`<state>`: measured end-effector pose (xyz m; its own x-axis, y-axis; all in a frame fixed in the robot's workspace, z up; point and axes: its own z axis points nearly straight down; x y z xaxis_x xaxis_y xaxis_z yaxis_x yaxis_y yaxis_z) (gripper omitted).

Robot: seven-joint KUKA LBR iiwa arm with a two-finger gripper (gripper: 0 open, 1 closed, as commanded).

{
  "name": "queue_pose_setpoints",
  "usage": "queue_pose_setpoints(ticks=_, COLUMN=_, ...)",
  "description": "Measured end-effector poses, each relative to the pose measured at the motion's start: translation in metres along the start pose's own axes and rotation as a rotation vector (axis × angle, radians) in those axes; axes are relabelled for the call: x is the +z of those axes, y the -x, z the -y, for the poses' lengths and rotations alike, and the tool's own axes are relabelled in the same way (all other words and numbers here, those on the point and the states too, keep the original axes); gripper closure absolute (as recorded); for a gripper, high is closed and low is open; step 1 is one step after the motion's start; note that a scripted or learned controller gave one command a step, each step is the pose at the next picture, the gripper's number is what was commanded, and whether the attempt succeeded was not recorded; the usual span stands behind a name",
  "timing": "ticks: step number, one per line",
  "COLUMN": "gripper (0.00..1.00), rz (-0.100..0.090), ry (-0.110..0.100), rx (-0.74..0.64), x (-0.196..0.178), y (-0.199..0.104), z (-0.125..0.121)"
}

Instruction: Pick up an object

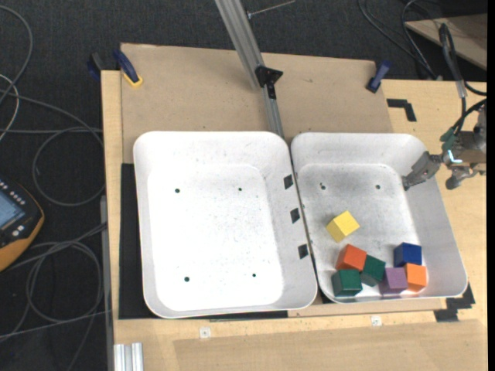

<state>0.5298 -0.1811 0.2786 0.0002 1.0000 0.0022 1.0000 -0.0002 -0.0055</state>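
Blocks lay clustered in the near corner of the right bin [433,230]: a dark green block [347,283] nearest the front wall, a purple block [395,278] and an orange block [416,276] beside it along the front, another green block [374,268] between them, a red-orange block [353,256] touching the green ones, and a blue block [407,253] just behind the orange one. All looked like small painted cubes, some tilted against their neighbours. A yellow block [343,225] sat alone a little farther back on the bin floor, apart from the cluster and turned at an angle. The pincer [421,170] hung over the far right part of that bin, near its rim, well apart from every block and holding nothing; whether its fingers stood open or closed could not be told at that size. The left bin [155,207] lay just beside the right one on the wooden surface [193,83]. Farther back a grey metal pole [244,37] rose at a slant, and two blue clamps [128,68] gripped the far edge.
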Motion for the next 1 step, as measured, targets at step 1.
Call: queue_pose_setpoints(ticks=1, gripper=0.00, rz=0.001, ry=0.005, rx=-0.001, x=-0.0025, y=-0.0002, z=-0.0008)
